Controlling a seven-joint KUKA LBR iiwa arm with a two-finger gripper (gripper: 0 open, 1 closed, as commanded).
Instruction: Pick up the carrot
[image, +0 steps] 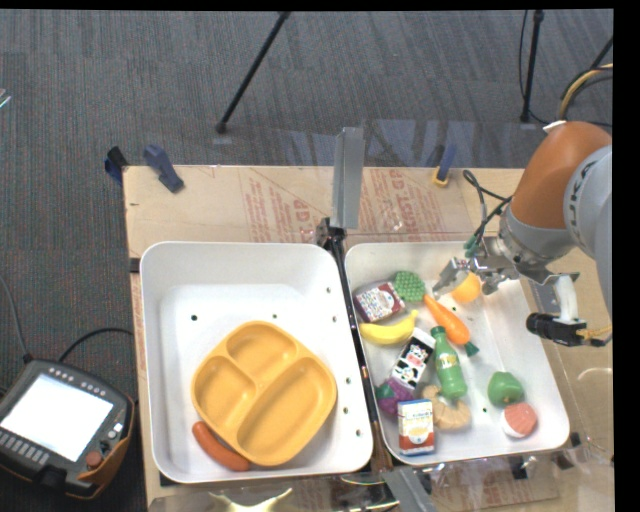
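The claw (462, 272) hangs over the far part of the right bin (553, 395), its fingers spread apart with nothing between them. Just near of it lies a small orange-yellow fruit (467, 289), and the carrot (447, 320) lies beside that, slanting from far-left to near-right with its green top at the near end. Left of the carrot sit a green bumpy vegetable (408, 285), a red-labelled packet (379, 301) and a banana (388, 328). Nearer the camera lie a milk carton (412, 359), a green bottle (449, 367), a small juice box (416, 425), a green pepper (505, 386) and a red-and-white slice (519, 419). The left bin (170, 330) holds a yellow divided plate (264, 391) with a sausage (220, 447) at its near-left edge.
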